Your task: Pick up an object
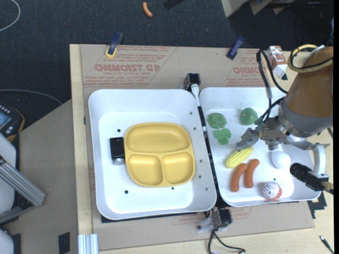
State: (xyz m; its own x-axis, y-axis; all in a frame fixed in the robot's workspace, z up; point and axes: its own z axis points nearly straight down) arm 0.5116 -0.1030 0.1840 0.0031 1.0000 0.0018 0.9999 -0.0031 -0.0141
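The right bin [233,97] holds several toy foods. A yellow corn cob [239,156] lies in the middle, with two orange-red sausages [238,178] just below it. Two green leafy pieces [216,120] sit at the upper left, and a round green piece [248,115] lies further right. A white egg [279,159] and a speckled white-and-red ball [270,190] lie toward the right and front. My gripper [250,138] hangs low over the bin, just above the corn's right end and right of the lower green piece [223,136]. Nothing shows held in it.
The left bin [100,107] bears a yellow divided plate [158,153] with a small black block [116,148] beside its left edge. The bins meet along a black-clipped seam [204,136]. Blue and yellow clamps [113,45] hold the cardboard at the back.
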